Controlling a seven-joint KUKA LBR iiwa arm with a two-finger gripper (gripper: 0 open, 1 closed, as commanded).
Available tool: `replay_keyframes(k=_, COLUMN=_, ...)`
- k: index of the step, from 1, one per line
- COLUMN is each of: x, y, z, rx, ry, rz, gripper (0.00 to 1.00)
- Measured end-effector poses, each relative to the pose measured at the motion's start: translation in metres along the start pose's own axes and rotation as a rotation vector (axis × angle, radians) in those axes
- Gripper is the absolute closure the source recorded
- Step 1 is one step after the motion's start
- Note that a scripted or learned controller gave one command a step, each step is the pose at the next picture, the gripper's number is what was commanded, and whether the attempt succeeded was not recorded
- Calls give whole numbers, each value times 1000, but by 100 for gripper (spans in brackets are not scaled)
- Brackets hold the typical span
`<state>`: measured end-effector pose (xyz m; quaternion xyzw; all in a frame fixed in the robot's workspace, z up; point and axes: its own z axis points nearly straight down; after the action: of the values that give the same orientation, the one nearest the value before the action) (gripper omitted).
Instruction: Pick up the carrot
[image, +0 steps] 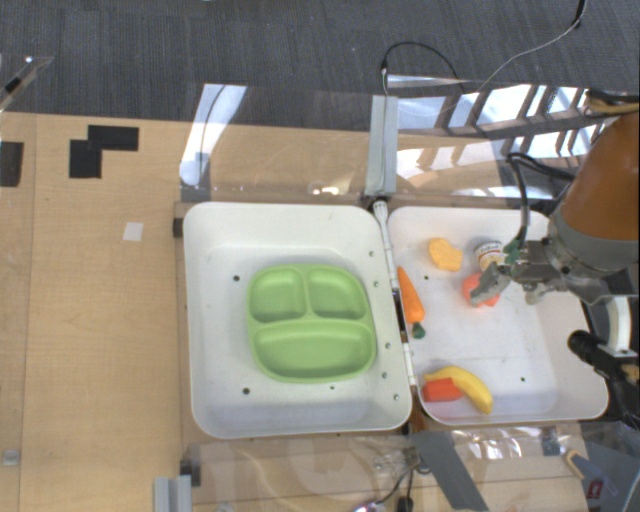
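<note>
The carrot (410, 299) is orange with a green tip at its near end. It lies lengthwise against the left wall of the right bin (530, 345). My gripper (492, 282) hangs over the middle of that bin, well to the right of the carrot and apart from it. Its tip is right at a small red object (476, 291), and part of that object is hidden behind it.
A yellow lump (445, 254) and a small can (487, 253) sit at the back of the right bin. A banana (470, 387) with a red piece (440, 391) lies at the front. The left bin (215, 300) holds a green divided plate (310, 322).
</note>
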<state>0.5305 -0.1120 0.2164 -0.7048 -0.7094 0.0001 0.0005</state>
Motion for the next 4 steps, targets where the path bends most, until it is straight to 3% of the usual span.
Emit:
replay_keyframes(k=1, x=22, y=73, z=13, rx=-2, ry=-1, rz=-92, gripper=0)
replay_keyframes(k=2, x=23, y=95, z=112, rx=0, ry=0, rz=-9, gripper=0)
replay_keyframes(k=3, x=-1, y=142, z=129, rx=-10, ry=-1, rz=-65, gripper=0)
replay_keyframes(k=4, x=1, y=145, z=118, rx=-16, ry=-3, rz=-72, gripper=100)
